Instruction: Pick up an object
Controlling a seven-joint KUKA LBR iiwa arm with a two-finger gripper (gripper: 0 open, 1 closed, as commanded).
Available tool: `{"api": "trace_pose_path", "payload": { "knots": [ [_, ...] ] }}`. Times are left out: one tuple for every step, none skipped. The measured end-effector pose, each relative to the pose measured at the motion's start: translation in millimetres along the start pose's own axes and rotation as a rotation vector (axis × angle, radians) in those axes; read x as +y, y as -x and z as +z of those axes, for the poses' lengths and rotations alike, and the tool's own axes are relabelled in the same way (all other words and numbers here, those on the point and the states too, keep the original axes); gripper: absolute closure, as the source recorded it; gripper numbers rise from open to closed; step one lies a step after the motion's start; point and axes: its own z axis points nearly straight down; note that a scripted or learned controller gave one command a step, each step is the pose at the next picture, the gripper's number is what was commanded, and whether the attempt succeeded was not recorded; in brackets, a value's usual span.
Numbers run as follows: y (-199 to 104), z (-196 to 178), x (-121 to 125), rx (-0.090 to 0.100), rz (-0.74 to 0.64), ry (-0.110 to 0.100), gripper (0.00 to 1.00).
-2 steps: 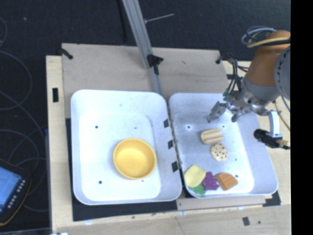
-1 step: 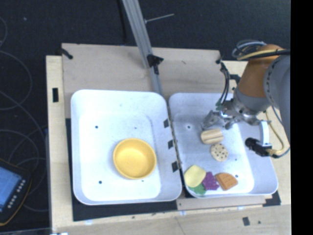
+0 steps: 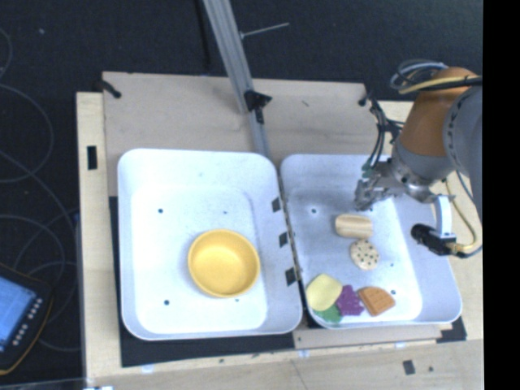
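Note:
My gripper (image 3: 366, 197) hangs over the right bin (image 3: 325, 181), just above and slightly right of a tan bread-roll piece (image 3: 353, 226). Nothing shows between its fingers. Below the roll lies a round speckled cookie (image 3: 365, 255). Along the bin's front edge sit a yellow-green piece (image 3: 323, 291), a purple grape cluster (image 3: 349, 301) and an orange wedge (image 3: 377, 300). A yellow bowl (image 3: 223, 262) rests in the left bin (image 3: 162, 185).
A grey metal pole (image 3: 236, 63) slants down from the top to the gap between the bins. Cables and a black connector (image 3: 431, 238) hang off the arm at the right bin's right edge. A tablet (image 3: 15, 307) lies at the lower left, off the bench.

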Motion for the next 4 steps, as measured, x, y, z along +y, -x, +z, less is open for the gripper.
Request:
{"api": "trace_pose_path", "payload": {
  "knots": [
    [1.4, -50.2, 11.1, 0.001, -0.007, 0.004, 1.0],
    [3.0, -84.4, 12.4, 0.001, -0.008, 0.003, 1.0],
    [-48.3, -82.9, -9.9, 0.002, -0.01, -0.002, 1.0],
    [-92.8, -89.3, -33.8, 0.003, -0.011, -0.003, 1.0]
  ]
}}
